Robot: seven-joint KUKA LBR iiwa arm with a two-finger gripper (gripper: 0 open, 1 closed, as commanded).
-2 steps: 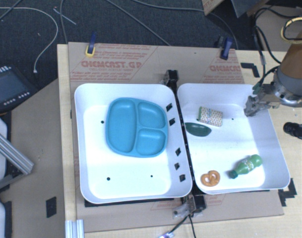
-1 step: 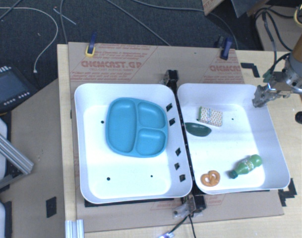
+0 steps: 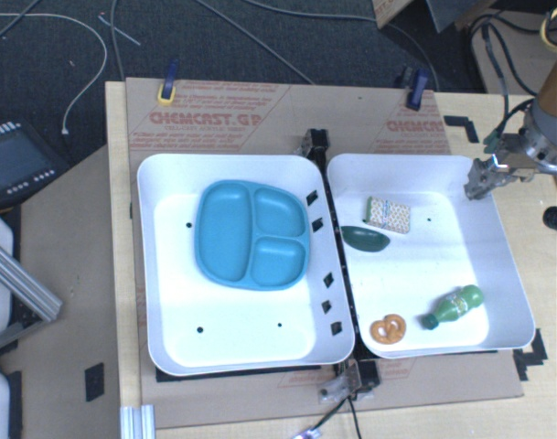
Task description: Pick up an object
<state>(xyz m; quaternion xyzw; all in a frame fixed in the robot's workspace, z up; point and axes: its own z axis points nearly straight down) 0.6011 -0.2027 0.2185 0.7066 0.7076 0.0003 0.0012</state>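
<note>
The right bin [image 3: 498, 236] holds a small patterned packet [image 3: 389, 214], a dark green oval piece [image 3: 365, 239], a green bottle [image 3: 455, 305] lying on its side and a brown pretzel [image 3: 388, 329]. My gripper [image 3: 487, 177] hangs at the right bin's far right corner, just over the rim, away from all of these objects. Nothing shows between its fingers.
The left bin [image 3: 168, 273] holds a blue divided plate [image 3: 251, 234]. Black clips line the seam between the bins [image 3: 326, 245]. Blue clamps [image 3: 169, 82] [image 3: 416, 87] hold the cardboard base at the back. Cables lie on the floor behind.
</note>
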